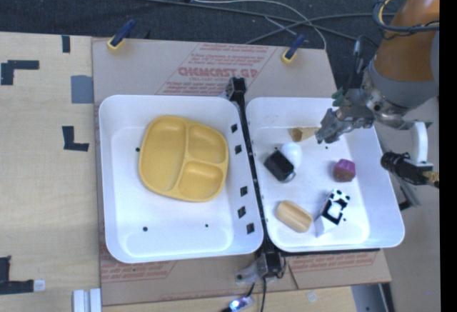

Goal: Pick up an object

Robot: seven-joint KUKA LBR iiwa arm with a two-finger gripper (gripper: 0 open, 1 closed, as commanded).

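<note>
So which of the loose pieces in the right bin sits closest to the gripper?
The small tan piece, just left of the gripper. The purple block and black-and-white object lie farther off.

Divided tray point(183, 158) in left bin point(114, 160); small objects in right bin point(371, 228); tool point(330, 131) over right bin's rear.

A robotics lab: clamped cardboard sheet point(214, 71), loose cables point(285, 14) and taped floor marks point(71, 139) around two white bins point(114, 160).

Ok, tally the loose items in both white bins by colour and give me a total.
Yellow: 1, the divided plastic plate
Tan: 2, the oval bread-like piece and the small piece by the tool
Purple: 1, the small block
Black-and-white: 2, the rounded object and the patterned block
Total: 6
</note>
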